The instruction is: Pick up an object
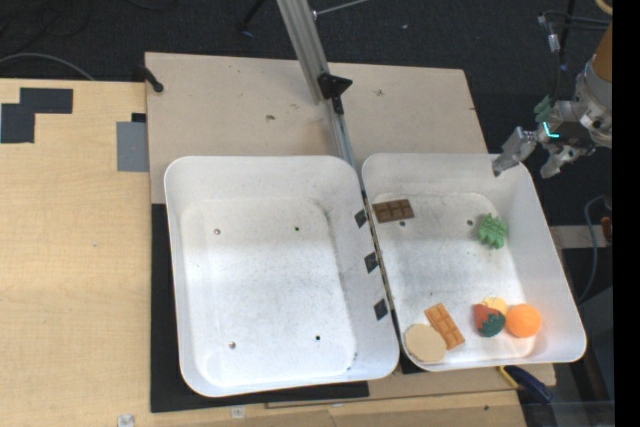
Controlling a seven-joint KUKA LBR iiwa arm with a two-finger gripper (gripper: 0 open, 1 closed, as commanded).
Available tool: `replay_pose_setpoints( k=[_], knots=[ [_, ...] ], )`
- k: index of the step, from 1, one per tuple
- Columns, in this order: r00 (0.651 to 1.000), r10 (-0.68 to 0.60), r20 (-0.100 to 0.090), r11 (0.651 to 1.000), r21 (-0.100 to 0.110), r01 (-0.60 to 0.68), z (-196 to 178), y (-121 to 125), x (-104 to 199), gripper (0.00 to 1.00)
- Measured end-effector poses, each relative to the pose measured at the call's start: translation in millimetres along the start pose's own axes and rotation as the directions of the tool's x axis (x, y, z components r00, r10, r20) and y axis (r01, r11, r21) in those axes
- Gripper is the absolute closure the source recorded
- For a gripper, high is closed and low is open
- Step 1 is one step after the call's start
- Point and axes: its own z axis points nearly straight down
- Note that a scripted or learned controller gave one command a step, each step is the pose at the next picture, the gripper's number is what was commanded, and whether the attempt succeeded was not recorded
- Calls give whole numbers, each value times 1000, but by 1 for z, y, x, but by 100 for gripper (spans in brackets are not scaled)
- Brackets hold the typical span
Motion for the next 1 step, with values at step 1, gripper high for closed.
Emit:
replay_pose_setpoints(
  k=[1],
  knots=[
    [1000, -3, 2, 1000, -3, 3, -2, 1, 0, 0]
  ],
)
